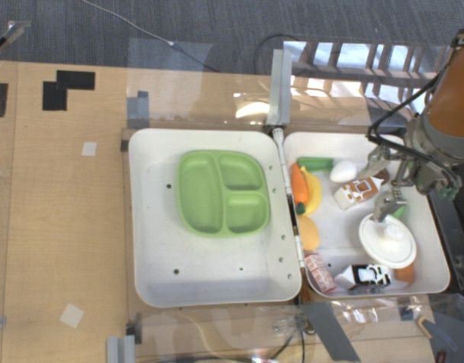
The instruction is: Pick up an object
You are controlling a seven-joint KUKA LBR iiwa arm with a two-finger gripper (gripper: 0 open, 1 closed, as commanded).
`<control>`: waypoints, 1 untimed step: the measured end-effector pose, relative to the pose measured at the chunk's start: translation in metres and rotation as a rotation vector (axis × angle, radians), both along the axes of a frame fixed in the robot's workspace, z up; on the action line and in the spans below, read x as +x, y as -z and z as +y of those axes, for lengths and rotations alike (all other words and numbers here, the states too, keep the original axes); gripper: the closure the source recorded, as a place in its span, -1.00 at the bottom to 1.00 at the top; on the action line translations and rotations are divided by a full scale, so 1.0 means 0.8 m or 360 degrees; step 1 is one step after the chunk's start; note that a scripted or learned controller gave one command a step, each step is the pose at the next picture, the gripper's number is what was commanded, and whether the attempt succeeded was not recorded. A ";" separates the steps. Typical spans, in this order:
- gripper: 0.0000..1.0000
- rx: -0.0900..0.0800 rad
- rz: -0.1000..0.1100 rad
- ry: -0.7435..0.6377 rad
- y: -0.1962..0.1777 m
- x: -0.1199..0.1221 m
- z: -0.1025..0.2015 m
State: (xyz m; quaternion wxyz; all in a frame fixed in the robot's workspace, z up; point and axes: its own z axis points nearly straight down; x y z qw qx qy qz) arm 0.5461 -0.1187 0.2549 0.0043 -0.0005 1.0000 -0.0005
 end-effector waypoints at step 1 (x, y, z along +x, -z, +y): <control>-1.00 0.0004 0.0018 -0.0070 0.140 0.020 -0.013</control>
